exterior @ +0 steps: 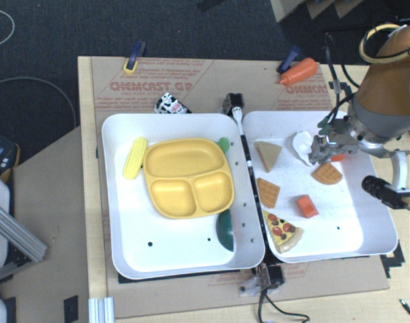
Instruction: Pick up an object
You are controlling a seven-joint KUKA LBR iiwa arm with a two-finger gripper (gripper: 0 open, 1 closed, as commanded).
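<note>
Grey and orange, your arm (386,79) comes in from the right and hangs over the upper part of the right bin (373,244). Its gripper (324,150) sits low above the bin floor, pointing toward the left, but you cannot tell from this angle how its tips stand, or whether anything is caught there.

Just left of the gripper lies a small white object (301,143), touching or nearly touching the metal. Directly below the gripper you see a round brown cookie-like piece (327,174), with a sliver of something red (337,157) between it and the gripper.

Farther left in the same bin rest a tan wedge (268,155) and, below it, a waffle-patterned square (267,192). A red block (307,206) lies near the bin's middle, and a pizza slice (283,230) sits at the lower left corner.

In the left bin (124,247) you have a yellow divided plate (188,177) with a corn cob (134,157) just beside its left edge. A green piece (223,143) shows at the plate's upper right, and a dark green object (225,229) lies partly under its lower right rim.

On the bench (90,99) beyond the bins sit an orange carrot (298,71) and a black-and-white item (171,103).
</note>
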